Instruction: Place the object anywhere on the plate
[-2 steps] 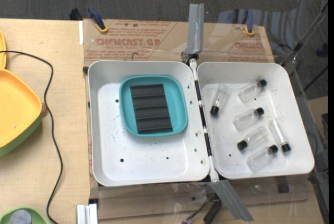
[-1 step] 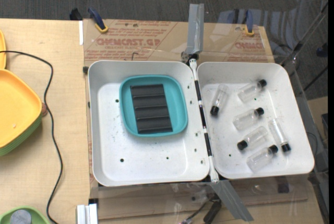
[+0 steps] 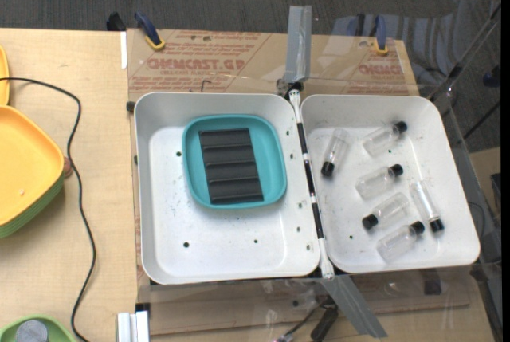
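Vials [image 3: 388, 210], six clear tubes with black caps, lie scattered in the right bin [image 3: 446, 249], their long axes mostly slanting from lower left to upper right. Which one is meant I cannot tell. They sit well apart from the teal plate [image 3: 273, 165], which rests in the left bin [image 3: 159, 237] with a dark ribbed insert [image 3: 230, 166] at its middle. Any carry must run leftward across the divider between the bins.
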Action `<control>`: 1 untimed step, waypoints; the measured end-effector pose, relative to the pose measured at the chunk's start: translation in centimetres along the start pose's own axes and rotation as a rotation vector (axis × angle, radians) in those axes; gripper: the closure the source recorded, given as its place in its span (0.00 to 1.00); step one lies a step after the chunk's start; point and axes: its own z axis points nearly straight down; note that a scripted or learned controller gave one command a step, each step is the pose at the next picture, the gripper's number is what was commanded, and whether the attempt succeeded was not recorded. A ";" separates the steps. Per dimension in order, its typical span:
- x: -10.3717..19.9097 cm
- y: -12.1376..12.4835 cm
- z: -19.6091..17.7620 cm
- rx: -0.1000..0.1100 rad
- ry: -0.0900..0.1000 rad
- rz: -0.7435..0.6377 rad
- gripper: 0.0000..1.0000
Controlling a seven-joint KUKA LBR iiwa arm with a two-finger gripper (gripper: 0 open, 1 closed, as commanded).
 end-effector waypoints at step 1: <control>0.0 0.0 0.0 0.000 0.000 -0.002 0.00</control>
